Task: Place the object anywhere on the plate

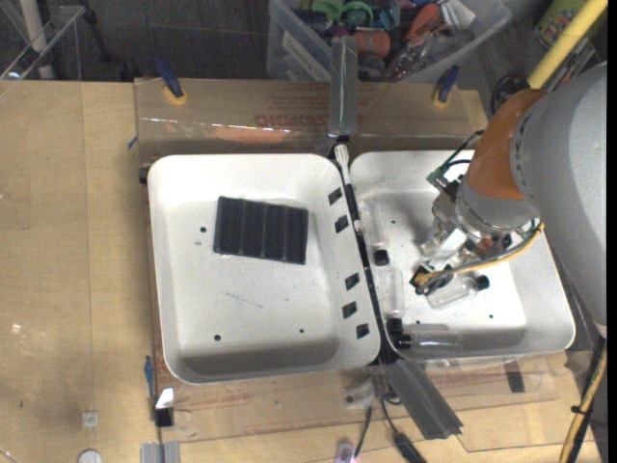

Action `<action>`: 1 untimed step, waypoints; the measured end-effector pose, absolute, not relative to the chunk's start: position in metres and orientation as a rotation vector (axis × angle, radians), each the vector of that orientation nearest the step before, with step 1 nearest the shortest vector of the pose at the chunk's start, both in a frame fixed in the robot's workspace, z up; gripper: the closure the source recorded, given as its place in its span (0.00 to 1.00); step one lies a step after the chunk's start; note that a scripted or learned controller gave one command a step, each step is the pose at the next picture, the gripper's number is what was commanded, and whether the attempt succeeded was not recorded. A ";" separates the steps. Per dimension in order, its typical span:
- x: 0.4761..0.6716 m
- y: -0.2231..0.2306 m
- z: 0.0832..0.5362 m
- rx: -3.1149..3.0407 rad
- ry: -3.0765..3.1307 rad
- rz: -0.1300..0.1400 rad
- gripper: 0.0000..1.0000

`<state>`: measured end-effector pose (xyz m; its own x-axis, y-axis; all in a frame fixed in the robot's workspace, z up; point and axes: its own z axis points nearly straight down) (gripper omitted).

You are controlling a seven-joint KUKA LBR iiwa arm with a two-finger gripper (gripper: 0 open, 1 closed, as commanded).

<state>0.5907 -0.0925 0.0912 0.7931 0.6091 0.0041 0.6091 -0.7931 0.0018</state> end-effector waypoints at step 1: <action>0.606 -0.098 0.090 3.004 0.916 0.009 1.00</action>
